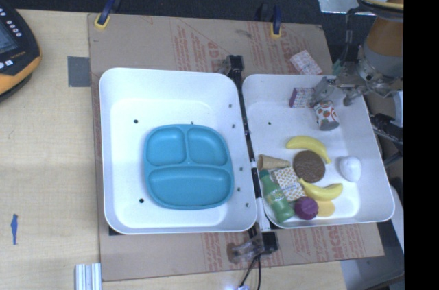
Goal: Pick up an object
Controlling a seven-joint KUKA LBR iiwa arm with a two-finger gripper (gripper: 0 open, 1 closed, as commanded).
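Note:
My gripper (336,97) hangs over the far part of the right bin (367,138), below the grey arm with its orange band (384,38). Its fingers stand open with nothing between them. A small red-and-white block (327,116) lies on the bin floor just in front of the fingertips, apart from them. A purple packet (300,97) lies to the gripper's left. Nearer the front lie a yellow banana (307,144), a brown round cookie (309,166), a white egg (350,168), a second banana (324,191), a purple grape (306,208) and a green bottle (274,197).
The left bin (120,145) holds a blue divided plate (187,166). A tan wedge (271,162) and a patterned cracker (285,180) lie by the right bin's left wall. A yellow-grey device (14,49) rests at the far left of the bench.

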